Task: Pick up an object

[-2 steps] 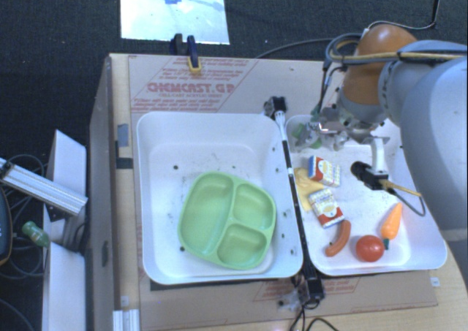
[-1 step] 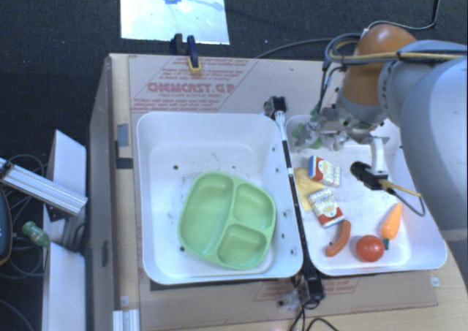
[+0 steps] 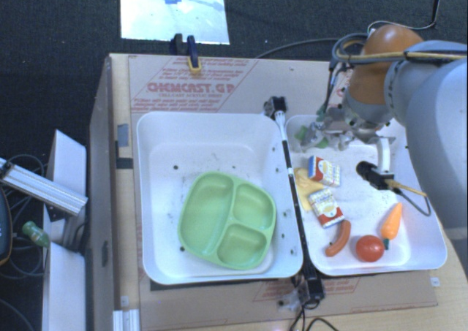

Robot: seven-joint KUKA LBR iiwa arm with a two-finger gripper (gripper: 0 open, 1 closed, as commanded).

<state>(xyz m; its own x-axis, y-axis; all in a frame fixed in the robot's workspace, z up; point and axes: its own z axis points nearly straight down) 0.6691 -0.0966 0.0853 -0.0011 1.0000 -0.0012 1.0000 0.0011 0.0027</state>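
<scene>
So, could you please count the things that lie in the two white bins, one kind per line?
Green divided plate: 1
Red and white cartons: 2
Yellow piece: 1
Sausage: 1
Tomato: 1
Carrot: 1
Total: 7

Green divided tray [image 3: 228,221] lies in left bin [image 3: 167,153]

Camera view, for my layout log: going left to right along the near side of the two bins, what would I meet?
First the green plate, then sausage, tomato, carrot.
</scene>
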